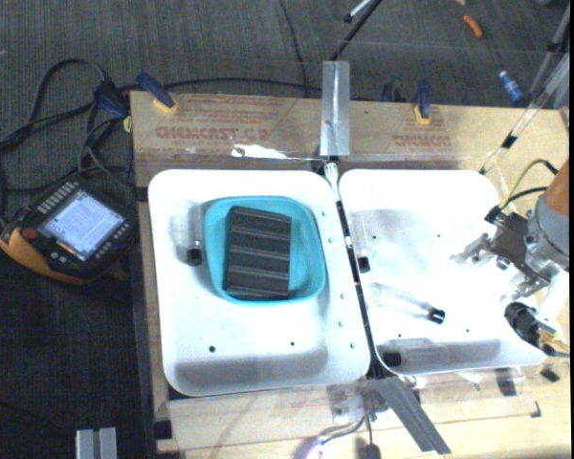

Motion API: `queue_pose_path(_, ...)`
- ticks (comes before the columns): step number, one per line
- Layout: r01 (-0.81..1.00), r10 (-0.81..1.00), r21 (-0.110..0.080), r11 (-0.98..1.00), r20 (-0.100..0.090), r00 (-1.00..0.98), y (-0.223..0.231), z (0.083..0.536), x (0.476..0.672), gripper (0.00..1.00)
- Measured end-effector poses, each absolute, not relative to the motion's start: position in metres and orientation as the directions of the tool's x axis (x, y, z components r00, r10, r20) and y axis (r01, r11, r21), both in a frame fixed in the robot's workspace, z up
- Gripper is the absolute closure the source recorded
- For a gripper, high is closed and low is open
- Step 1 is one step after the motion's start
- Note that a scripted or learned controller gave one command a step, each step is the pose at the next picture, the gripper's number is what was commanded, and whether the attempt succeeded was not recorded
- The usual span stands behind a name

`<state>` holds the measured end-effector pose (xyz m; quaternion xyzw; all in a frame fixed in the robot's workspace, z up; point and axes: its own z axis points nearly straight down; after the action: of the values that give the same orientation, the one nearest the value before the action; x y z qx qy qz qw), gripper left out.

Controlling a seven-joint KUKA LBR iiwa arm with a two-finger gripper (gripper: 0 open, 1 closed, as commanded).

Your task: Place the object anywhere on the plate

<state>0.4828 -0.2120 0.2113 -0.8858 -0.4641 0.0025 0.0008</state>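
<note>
A dark ribbed block (pixel 259 252) is lying on the blue plate (pixel 309 256) in the left bin (pixel 249 366), while the gripper (pixel 486 249) is hovering at the right bin's (pixel 430 199) right edge. Whether it is open cannot be told. A clear tube (pixel 408 303) is resting on that bin's floor.
</note>
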Motion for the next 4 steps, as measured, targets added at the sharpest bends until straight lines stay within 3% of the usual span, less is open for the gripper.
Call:
queue_pose_path(1, 0.642, 0.642, -0.006, -0.767, -0.003, 0.767, -0.211, 0.157, 0.482, 0.00)
queue_pose_path(2, 0.648, 0.648, 0.000, -0.762, -0.004, 0.762, -0.214, 0.293, 0.484, 0.00)
queue_pose_path(3, 0.558, 0.558, -0.001, -0.830, -0.006, 0.830, -0.221, 0.249, 0.483, 0.00)
queue_pose_path(4, 0.505, 0.505, 0.001, -0.863, -0.004, 0.863, -0.224, 0.337, 0.484, 0.00)
